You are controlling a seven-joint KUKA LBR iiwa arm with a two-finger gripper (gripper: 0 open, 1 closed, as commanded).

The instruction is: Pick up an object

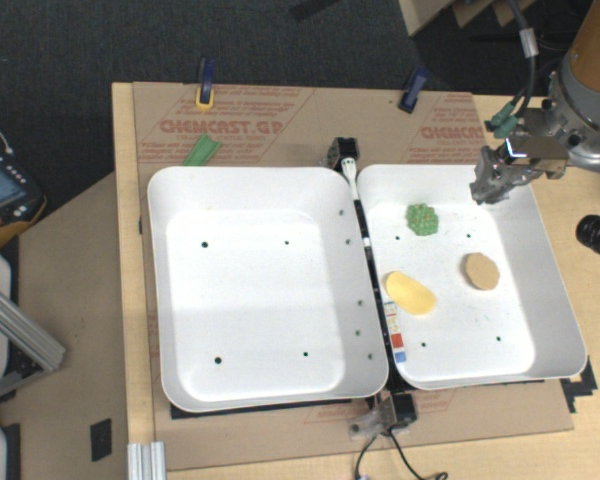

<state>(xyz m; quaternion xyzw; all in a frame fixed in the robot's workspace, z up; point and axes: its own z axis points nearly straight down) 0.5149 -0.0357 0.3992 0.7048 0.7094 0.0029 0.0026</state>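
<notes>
Broccoli (421,219), potato (481,271) and lemon (410,293) are left loose in the right bin (540,353) for picking, while the gripper (492,185) is poised nearby, nothing seen held.

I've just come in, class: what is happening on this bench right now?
A grey robot arm reaches in from the right, its gripper hovering over the far edge of the right white bin. Three things lie in that bin: a bumpy green lump, a yellow oval piece and a tan round piece. None is between its fingers.
</notes>
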